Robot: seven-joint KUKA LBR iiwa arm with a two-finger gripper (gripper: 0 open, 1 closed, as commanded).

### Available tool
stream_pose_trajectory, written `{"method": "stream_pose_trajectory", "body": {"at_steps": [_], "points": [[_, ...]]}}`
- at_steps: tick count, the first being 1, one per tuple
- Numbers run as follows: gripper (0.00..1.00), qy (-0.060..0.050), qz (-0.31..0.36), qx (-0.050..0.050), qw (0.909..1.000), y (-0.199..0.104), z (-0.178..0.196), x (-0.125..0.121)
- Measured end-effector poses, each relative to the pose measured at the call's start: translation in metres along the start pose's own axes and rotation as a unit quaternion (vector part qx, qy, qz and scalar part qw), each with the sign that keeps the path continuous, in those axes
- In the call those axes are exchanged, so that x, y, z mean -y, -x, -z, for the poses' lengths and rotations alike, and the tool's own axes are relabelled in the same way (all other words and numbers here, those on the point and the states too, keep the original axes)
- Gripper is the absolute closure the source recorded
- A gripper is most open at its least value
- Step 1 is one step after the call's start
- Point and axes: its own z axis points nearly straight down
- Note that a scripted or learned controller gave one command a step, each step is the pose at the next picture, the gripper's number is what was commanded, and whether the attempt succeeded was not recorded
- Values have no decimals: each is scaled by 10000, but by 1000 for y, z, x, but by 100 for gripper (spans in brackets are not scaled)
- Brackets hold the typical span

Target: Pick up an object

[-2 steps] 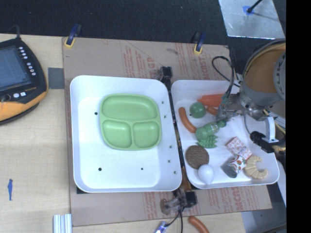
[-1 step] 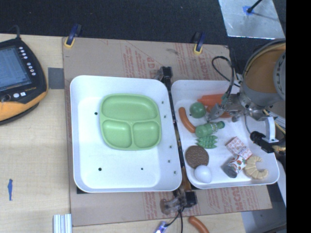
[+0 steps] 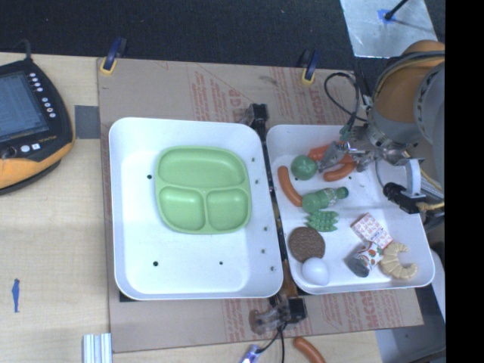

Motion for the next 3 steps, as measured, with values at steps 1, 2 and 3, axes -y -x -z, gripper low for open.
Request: {"method": "stream_pose_trajectory", "body": {"at_steps": [1,2,3], "points": [[0,-59,-6,-10,10000,-24,-2,-5],[0,-59,-8,-2,10000,-35,-2,-5],[100,-122,-4,-4,9999,-33,7,-2]]}}
